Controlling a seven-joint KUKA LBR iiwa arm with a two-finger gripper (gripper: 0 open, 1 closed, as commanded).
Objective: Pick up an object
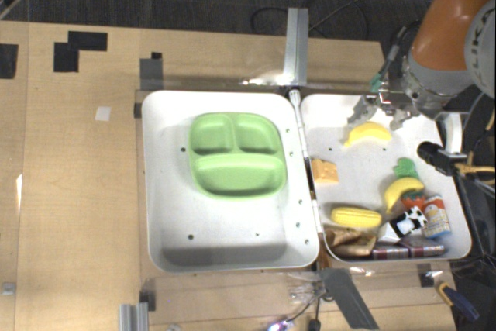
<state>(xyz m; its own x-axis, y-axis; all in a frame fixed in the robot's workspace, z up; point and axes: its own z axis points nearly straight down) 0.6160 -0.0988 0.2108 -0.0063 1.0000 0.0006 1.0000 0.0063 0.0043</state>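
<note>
Hovering at the far side of the right bin (pixel 463 240), the tool (pixel 381 114) is spreading its fingers apart, gripping nothing. Just below it a small yellow banana (pixel 369 134) is lying curved on the white floor, pale, smooth and crescent-shaped, close to the fingertips but not between them. Nearer the camera a tan cracker (pixel 325 171), a second banana with a green stem (pixel 403 188) and a yellow corn cob (pixel 356 217) are resting. A green divided plate (pixel 236 153) is sitting in the left bin (pixel 167 240).
</note>
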